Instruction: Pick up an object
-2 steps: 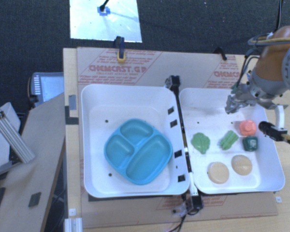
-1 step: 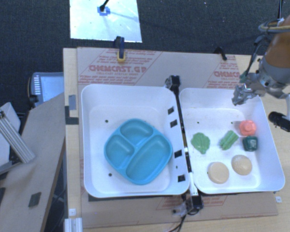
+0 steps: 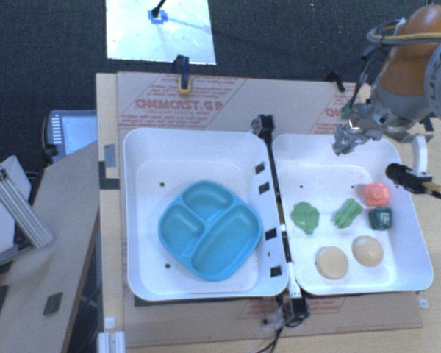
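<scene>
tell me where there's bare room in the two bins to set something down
Left bin: bare strip along the far wall, beyond the blue divided plate. Right bin: bare floor in the far half, below the pincer. Its near half is crowded with two green pieces, two tan rounds, a pink piece and a dark green piece.

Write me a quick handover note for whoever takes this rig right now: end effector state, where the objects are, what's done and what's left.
End effector: above the far edge of the right bin, carrying nothing; finger state can't be judged.
Objects, all lying in the right bin: two green pieces, a pink-orange item, a dark green item just in front of it, and two tan round pieces nearest the camera.
Left bin: holds a blue divided plate.
Done: nothing picked yet.
Left: descend on one object, grip and lift it.
</scene>
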`<action>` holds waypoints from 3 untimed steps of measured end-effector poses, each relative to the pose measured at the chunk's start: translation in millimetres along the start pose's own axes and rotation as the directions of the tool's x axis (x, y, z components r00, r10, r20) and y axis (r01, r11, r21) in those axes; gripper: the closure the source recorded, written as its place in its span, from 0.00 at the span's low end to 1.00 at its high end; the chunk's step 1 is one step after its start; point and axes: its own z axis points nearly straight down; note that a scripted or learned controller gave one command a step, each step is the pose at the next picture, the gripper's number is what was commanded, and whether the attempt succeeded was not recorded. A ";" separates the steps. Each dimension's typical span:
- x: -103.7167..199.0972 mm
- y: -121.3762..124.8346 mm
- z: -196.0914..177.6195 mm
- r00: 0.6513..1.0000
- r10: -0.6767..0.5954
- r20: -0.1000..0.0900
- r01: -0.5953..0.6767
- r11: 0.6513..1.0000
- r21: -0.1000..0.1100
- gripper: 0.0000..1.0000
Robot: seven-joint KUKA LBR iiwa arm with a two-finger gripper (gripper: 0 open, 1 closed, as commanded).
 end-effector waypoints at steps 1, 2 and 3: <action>62.9 -3.4 0.1 1.000 -0.002 -0.001 0.002 1.000 0.003 1.00; 122.5 -11.9 -0.1 1.000 -0.002 -0.001 0.002 1.000 0.003 1.00; 184.9 -14.6 -2.6 1.000 -0.002 -0.001 0.002 1.000 0.003 1.00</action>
